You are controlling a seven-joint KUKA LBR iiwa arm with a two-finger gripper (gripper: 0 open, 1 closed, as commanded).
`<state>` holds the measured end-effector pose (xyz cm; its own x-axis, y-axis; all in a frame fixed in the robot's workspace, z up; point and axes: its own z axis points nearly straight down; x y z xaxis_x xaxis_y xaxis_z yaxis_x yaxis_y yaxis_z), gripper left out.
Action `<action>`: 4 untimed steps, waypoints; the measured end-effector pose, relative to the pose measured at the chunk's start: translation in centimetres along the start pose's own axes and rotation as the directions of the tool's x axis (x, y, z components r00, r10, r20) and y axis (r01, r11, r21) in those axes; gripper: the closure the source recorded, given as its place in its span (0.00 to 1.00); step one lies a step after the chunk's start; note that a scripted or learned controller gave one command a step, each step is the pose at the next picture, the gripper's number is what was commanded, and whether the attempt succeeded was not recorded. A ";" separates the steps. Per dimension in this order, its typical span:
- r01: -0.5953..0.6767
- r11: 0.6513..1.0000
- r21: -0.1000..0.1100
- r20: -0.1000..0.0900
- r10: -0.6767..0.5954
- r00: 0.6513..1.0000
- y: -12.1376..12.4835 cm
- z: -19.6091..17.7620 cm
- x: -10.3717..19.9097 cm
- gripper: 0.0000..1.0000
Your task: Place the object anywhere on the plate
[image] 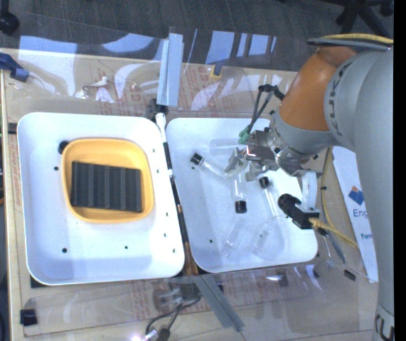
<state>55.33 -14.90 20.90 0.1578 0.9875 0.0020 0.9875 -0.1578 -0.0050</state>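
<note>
1. Leftmost, the left bin (39, 261): white and shallow, it holds the plate (107, 153), yellow-rimmed and squarish with a dark ribbed centre. The plate lies flat, towards the bin's far half. It is the target, and nothing rests on it.
2. Centre, the divider between bins (171, 183): a raised double rim. Any carry should, by my judgement, lift well above it.
3. Right of centre, the right bin (203, 247): it holds several clear plastic pieces with small black caps, among them one near (240, 206). These are hard to tell apart against the white floor. The object to be placed is presumably among them, so it lies well apart from the plate.
4. Right, the gripper (259, 163): it hangs low over the clear pieces. Whether its fingers are spread or pinching anything I cannot tell. A firm hold should be confirmed before any lift.
</note>
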 end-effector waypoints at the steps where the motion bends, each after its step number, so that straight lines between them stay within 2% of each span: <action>1: 0.096 0.995 -0.002 0.002 -0.096 0.995 -0.5 -2.1 9.0 1.00; 2: 0.234 0.972 0.000 0.002 -0.234 0.972 1.2 0.3 13.0 1.00; 3: 0.234 0.972 0.000 0.003 -0.234 0.972 1.2 0.3 13.0 0.00; 4: 0.234 0.972 0.000 0.003 -0.234 0.972 1.2 0.3 13.0 0.00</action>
<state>58.58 -2.26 20.62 -0.0781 0.9969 0.0005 0.9969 0.0781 -0.0043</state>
